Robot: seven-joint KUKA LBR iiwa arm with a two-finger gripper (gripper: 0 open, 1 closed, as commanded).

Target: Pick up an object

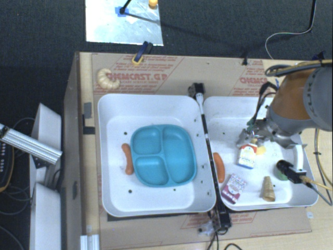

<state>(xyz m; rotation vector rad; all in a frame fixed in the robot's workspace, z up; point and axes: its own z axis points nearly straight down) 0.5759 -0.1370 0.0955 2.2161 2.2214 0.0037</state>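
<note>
Dark carpet surrounded the bench (156, 77), two white bins side by side on it. Left bin (112, 139) held a blue divided tray (162, 155) with an orange sausage (127, 159) beside it. Right bin (229, 111) had the gripper (251, 137) low over a small white carton (247, 156); couldn't tell its opening. Second sausage (220, 167), pink packet (233, 187) and tan cone (267, 189) lay near that bin's front edge.

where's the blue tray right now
In the camera view the blue tray lies in the left bin, a sausage just beside its left edge.
</note>
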